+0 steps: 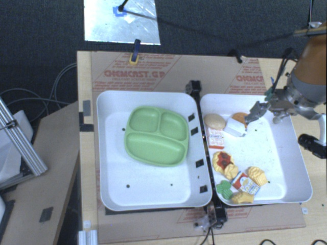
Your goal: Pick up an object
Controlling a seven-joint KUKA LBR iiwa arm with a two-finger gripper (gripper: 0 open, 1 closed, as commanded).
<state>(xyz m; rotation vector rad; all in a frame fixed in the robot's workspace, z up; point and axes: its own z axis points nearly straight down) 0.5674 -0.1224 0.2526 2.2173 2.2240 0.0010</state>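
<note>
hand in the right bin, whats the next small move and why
Probably a short drop straight down onto the white block. The hand sits at that block's right edge, beside the orange piece, and nothing can be seen between its fingers, so nothing is picked yet. The bun lies apart to the left, so the block is the nearest target.

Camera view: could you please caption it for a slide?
Pincer poised over a white block in the right bin; green plate in the left bin.
</note>
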